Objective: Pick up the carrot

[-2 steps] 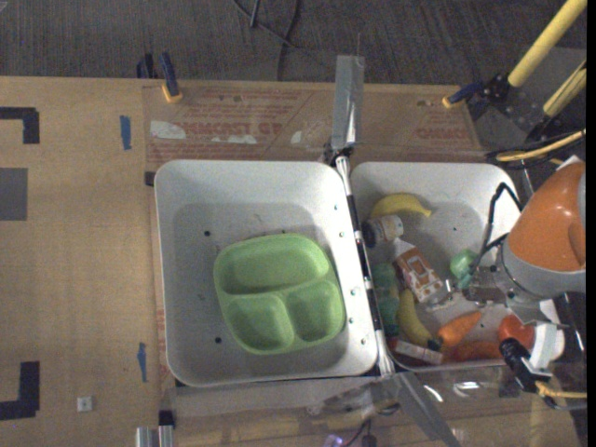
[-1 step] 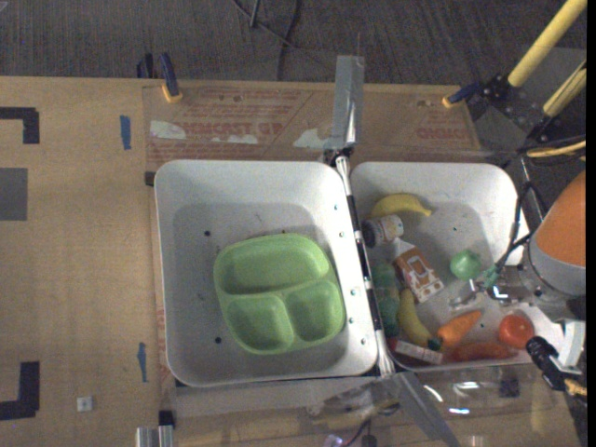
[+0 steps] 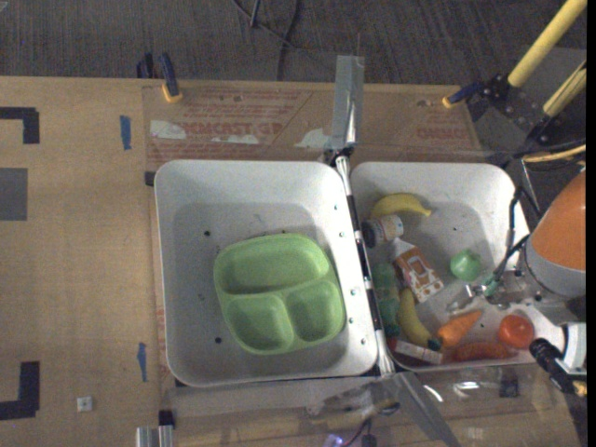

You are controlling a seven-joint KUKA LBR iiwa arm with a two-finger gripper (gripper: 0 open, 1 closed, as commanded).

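Note:
The carrot (image 3: 459, 327) is a short orange piece lying at a slant near the front of the right bin (image 3: 484, 177). My gripper (image 3: 482, 293) hangs just above and slightly behind it, reaching in from the right under the arm's orange band (image 3: 566, 231). Nothing can be seen held in it.
Around the carrot lie an orange-red ball (image 3: 515, 331), a red piece (image 3: 480, 350), a banana (image 3: 413, 317), a small carton (image 3: 416, 274) and a green round piece (image 3: 466, 265). A second banana (image 3: 400, 205) and a bottle (image 3: 384, 228) lie further back. The left bin (image 3: 186, 203) holds a green divided plate (image 3: 277, 291).

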